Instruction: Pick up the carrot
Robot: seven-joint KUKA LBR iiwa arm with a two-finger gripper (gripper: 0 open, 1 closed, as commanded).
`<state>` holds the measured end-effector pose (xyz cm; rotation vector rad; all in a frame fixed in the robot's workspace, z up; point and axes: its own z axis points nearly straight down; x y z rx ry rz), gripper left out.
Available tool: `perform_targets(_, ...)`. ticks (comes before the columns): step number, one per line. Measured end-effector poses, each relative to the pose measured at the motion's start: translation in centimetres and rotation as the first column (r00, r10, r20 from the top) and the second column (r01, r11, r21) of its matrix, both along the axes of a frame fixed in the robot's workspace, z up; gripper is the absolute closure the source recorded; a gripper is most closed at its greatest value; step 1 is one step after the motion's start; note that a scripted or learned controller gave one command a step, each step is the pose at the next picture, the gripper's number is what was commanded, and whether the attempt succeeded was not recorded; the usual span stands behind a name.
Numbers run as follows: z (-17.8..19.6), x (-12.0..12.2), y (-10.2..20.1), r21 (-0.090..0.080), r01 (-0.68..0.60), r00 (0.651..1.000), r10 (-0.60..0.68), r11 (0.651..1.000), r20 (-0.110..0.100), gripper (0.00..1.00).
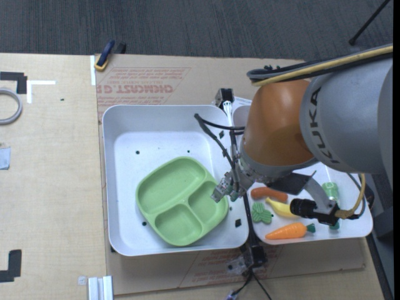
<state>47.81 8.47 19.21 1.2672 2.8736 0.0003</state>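
Note:
The carrot (pixel 286 232) is orange with a green top and lies near the front edge of the right bin (pixel 350 229), pointing left. My gripper (pixel 224 189) hangs below the orange wrist band, over the wall between the two bins and by the right edge of the green plate (pixel 178 200). It is up and to the left of the carrot, well apart from it. The big grey and orange arm hides most of the right bin.
The green three-compartment plate lies in the left bin (pixel 125 142). In the right bin a red-orange toy (pixel 269 194), a yellow banana (pixel 281 207), a green leafy toy (pixel 261 215) and a green bottle-like item (pixel 330 191) lie near the carrot. Cables run along the divider.

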Motion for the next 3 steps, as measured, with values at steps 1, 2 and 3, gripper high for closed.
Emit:
perform_targets(1, 3.6, 0.9, -6.6, -0.001, -0.161, 0.987, 0.161, 0.987, 0.003, 1.00)
perform_targets(2, 10.8, 0.1, -15.6, -0.002, -0.181, 0.984, 0.181, 0.984, 0.003, 1.00)
perform_targets(3, 0.0, 0.1, -8.6, 0.000, -0.374, 0.927, 0.374, 0.927, 0.000, 1.00)
